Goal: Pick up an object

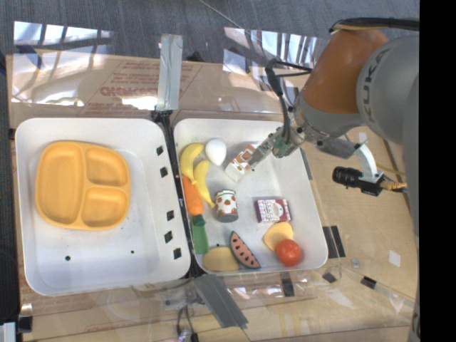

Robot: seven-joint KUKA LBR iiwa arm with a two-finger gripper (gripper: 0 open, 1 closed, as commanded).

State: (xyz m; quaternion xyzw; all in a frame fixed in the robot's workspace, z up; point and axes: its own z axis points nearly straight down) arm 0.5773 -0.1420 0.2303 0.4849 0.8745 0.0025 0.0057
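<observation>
the grey arm with its orange band (pixel 342 70) slants in over the back right corner of the right white bin (pixel 311 212), wrist tipped down and leftward. its two-finger gripper (pixel 258 154) is clamped on a small white and brown carton (pixel 241 162) near the bin's back edge, just beside a white egg (pixel 215 150) and yellow bananas (pixel 194 166). a yellow sectioned plate (pixel 82 184) lies in the left white bin (pixel 43 273).

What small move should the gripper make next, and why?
Probably a short, straight lift. The gripper is at the upper right end of the small carton, which lies tilted in the right bin near the egg. Rising slowly would show whether the carton comes along.
</observation>
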